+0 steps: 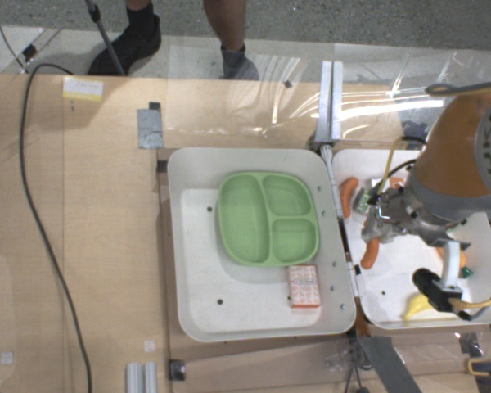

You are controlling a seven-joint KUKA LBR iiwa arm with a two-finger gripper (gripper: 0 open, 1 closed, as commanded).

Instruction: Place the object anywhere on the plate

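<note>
Seen from above the counter (82, 219), the claw (380, 216) is lowered into the right bin (393, 301); whether anything is held cannot be told. An orange sausage-like piece (369, 255) lies just below it, the green plate (268, 218) well to its left. A missed grasp, or a catch on the bin wall between, is judged the risk.

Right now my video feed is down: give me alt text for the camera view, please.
The arm's gripper hangs over the right bin, among two orange sausage-like pieces and a yellow item. In the left bin a green divided plate holds nothing, and a small pink patterned box lies just beyond the plate's near edge.
</note>
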